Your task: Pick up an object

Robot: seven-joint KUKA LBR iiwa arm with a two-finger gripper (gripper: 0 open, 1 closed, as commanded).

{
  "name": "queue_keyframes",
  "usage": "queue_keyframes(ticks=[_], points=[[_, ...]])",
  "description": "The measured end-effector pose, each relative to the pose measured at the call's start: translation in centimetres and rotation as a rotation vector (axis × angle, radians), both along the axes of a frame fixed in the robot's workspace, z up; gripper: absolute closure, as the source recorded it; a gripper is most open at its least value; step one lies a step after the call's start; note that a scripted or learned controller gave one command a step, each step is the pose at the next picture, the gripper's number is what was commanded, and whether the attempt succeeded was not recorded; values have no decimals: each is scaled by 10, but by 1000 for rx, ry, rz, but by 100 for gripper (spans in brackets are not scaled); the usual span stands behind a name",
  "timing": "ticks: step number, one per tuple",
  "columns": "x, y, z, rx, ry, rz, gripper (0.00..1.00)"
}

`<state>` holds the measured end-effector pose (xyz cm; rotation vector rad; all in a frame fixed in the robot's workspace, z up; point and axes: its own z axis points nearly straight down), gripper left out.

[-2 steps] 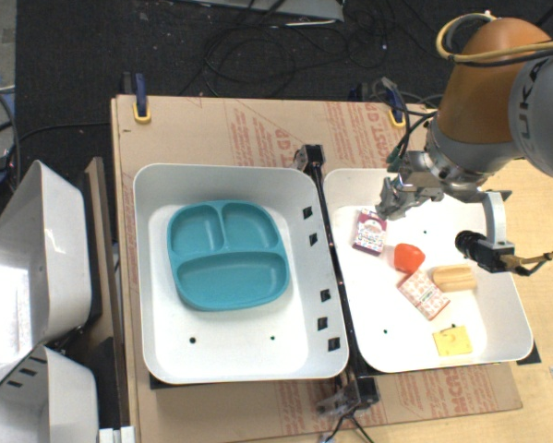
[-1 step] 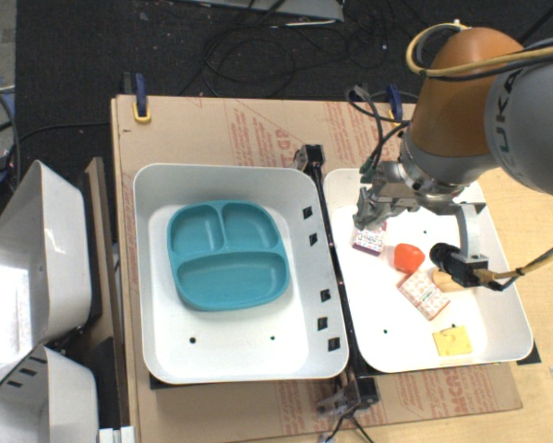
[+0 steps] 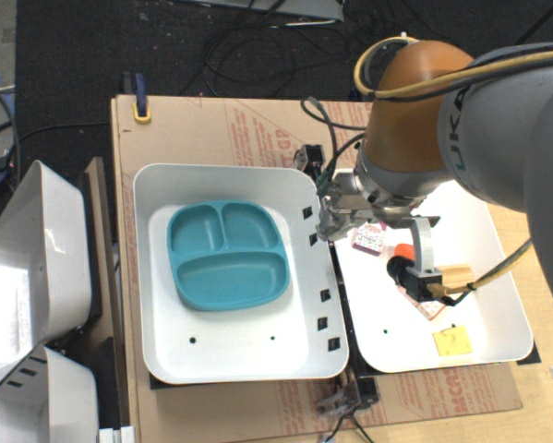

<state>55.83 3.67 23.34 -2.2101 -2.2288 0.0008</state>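
Gripper (image 3: 341, 218) low over the far-left part of the right white bin (image 3: 499, 240), at the wall next to the left bin; open or closed, cannot tell. Small white-and-pink packet (image 3: 368, 239) just right of it, a small orange piece (image 3: 402, 250) beside that. Flat yellow square (image 3: 452, 341) near the bin's near edge. Teal divided plastic plate (image 3: 228, 255) lies in the left white bin (image 3: 230, 344).

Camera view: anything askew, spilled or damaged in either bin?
Nothing stands out. The teal plate lies flat in the left bin, turned slightly off square. A yellow card and a small packet lie loose in the right bin.
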Motion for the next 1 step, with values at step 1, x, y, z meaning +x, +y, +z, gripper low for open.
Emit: queue_keyframes(ticks=[1], points=[[-9,53,-9,0,0,0,100]])
